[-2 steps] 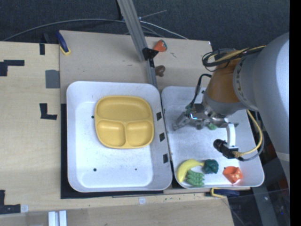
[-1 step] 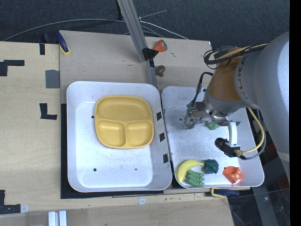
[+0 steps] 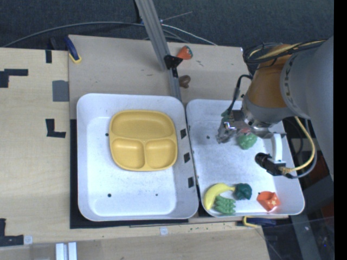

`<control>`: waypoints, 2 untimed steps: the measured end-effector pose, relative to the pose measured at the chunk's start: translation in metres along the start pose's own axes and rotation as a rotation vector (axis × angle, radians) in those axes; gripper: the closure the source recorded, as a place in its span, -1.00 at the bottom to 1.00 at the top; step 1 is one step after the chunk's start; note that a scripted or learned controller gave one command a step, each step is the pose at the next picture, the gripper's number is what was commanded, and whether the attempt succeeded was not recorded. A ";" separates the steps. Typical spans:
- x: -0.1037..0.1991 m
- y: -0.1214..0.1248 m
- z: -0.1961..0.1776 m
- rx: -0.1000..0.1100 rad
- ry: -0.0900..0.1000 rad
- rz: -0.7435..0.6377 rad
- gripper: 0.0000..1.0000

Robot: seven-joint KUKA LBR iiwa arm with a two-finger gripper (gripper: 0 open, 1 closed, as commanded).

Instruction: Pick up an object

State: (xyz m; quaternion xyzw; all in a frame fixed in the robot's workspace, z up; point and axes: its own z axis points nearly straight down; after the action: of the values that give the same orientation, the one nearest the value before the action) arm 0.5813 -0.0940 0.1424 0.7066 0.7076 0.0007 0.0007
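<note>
My gripper [image 3: 226,131] hangs low over the upper half of the right bin [image 3: 211,161], below the arm's orange band. A round light-green object [image 3: 248,141] lies right beside it, on its right side, partly under the wrist. I cannot tell whether they touch. Along the bin's front edge lie a yellow banana [image 3: 215,190], a bumpy green piece [image 3: 225,205], a dark green piece [image 3: 242,190] and an orange-red object [image 3: 268,200].
The left bin [image 3: 92,194] holds a yellow divided plate [image 3: 143,140]. A grey pole [image 3: 154,26] slants down to the bins' shared back corner. A black cable and fitting [image 3: 274,166] hang over the right bin's right side.
</note>
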 end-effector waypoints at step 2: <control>0.008 0.009 -0.110 -0.003 -0.001 -0.001 1.00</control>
State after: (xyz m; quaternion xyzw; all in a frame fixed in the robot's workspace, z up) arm 0.5901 -0.0863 0.2524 0.7063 0.7079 0.0015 0.0021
